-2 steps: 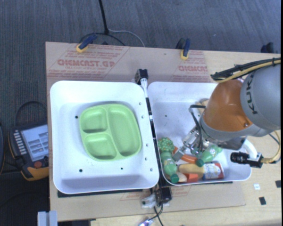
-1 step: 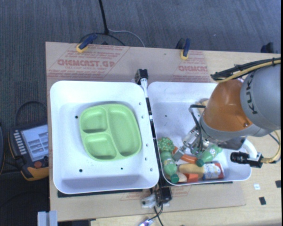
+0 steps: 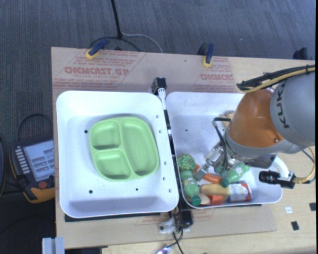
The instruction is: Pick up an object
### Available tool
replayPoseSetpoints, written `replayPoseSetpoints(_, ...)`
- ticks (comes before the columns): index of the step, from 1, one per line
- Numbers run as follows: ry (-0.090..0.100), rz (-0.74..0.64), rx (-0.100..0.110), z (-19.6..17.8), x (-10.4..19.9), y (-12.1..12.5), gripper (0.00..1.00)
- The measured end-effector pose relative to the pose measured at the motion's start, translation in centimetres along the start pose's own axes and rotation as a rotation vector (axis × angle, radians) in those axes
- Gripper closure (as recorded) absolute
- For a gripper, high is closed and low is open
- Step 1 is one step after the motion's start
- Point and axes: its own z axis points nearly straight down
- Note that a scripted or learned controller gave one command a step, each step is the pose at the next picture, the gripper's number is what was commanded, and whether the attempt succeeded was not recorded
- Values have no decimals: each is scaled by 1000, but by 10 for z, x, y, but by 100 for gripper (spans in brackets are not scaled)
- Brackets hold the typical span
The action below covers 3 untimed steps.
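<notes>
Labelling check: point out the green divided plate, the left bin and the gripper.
green divided plate (image 3: 123, 148): camera view, on its central ridge.
left bin (image 3: 69, 142): camera view, on its bare left wall.
gripper (image 3: 214, 160): camera view, between its tips, above the toy pile.

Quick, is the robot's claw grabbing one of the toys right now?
The gripper is down low over the pile of toys in the right bin. Whether it is open, shut or holding anything cannot be told.
</notes>
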Motion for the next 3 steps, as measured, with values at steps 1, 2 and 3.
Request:
replayPoseSetpoints(1, 0, 0, 0, 0, 0, 0, 0)
replayPoseSetpoints(2, -9, 348, -6, -1, 8, -11, 0)
replayPoseSetpoints(3, -10, 350, -9, -11, 7, -10, 100)
